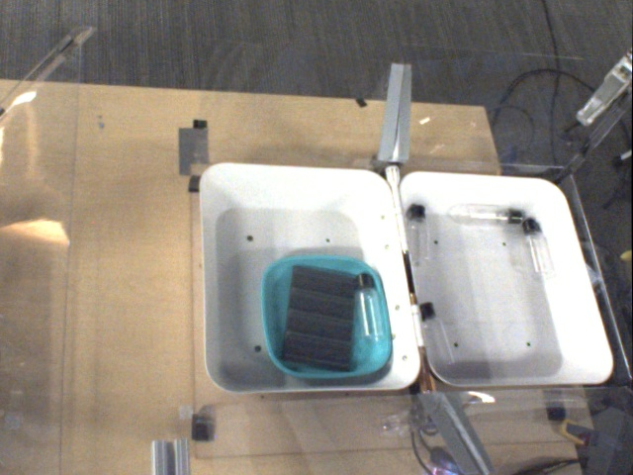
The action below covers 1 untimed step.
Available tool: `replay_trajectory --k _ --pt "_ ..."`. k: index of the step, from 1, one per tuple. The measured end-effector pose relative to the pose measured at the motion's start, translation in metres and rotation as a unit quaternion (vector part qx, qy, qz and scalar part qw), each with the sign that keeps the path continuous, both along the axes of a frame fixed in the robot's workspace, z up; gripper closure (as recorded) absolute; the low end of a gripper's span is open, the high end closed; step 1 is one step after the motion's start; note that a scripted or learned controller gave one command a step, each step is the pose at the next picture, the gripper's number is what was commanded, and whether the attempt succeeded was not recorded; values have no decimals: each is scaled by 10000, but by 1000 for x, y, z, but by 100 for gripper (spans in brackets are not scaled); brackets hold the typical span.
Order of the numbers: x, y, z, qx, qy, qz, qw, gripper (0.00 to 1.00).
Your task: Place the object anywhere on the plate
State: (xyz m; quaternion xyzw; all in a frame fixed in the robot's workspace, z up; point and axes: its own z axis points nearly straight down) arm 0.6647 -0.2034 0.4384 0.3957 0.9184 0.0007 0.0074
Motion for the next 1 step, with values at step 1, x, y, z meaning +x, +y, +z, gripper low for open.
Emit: replay_trajectory --k 1 --pt "-99 -2 -4 1 6 110 9999 0"
